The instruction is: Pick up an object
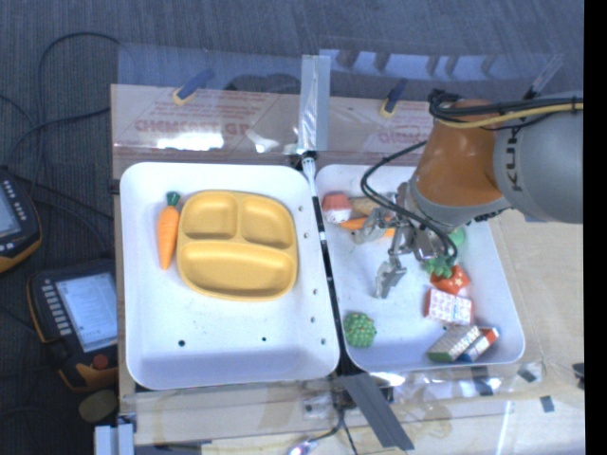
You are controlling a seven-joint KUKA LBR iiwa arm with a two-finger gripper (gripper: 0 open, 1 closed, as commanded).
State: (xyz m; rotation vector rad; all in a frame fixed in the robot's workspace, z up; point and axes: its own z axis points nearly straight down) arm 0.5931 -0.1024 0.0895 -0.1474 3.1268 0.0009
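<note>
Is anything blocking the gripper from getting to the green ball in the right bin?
Nothing visible does. The gripper hangs over bare bin floor, and the green ball lies just below-left of it, apart from the other items.

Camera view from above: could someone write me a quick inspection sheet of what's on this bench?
Surface: two white bins side by side, left bin and right bin.
Job's things: in the right bin, green ball, strawberry, red-and-white box, further small toys.
Clutter: in the left bin, yellow divided tray with a carrot beside it.
Grippers: end effector low over the right bin, nothing seen held.
Cables: black cable looping by the wrist.
Surroundings: grey carpet, handheld screens left of the bench.
</note>
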